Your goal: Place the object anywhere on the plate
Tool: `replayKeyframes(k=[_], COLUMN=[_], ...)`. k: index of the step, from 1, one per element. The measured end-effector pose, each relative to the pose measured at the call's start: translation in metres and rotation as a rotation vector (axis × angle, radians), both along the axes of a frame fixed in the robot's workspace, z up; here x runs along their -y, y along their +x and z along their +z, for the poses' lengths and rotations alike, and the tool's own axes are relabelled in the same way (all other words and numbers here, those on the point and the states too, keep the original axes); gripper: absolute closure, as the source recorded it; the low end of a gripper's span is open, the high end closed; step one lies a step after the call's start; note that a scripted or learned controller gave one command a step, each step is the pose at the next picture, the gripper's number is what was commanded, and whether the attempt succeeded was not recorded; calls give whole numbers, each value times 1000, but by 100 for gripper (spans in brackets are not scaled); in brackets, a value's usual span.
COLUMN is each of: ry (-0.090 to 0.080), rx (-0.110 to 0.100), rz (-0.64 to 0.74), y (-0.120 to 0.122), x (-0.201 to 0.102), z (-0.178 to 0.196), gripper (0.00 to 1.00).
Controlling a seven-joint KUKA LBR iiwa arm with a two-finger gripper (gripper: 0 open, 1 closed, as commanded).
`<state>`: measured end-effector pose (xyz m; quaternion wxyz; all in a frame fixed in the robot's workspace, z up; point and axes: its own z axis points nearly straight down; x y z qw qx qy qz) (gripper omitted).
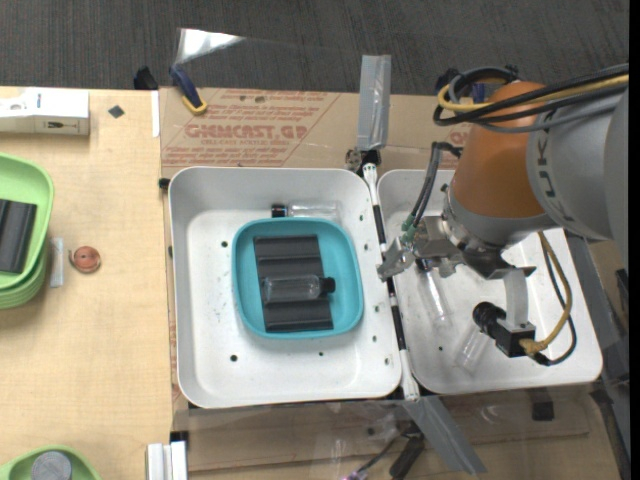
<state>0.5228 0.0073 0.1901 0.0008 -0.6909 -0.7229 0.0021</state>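
Object: clear vial [292,289] lying on the black block [292,282] in the teal plate [250,268].
Gripper [437,268]: over right bin [580,363]; grip state unreadable.

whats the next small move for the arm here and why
Probably lower the gripper onto the clear plastic tube lying in the right white bin, since it sits just below the arm, while the teal square plate in the left bin awaits it.

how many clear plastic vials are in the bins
4: one on the teal plate's black block, one behind the plate, two in the right bin. The arm may hide more.
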Motion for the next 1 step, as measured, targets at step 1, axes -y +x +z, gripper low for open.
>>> replayKeyframes(k=[1], ry=[0], rx=[0], rz=[16], y=[31], x=[-50], z=[0], gripper=[0])
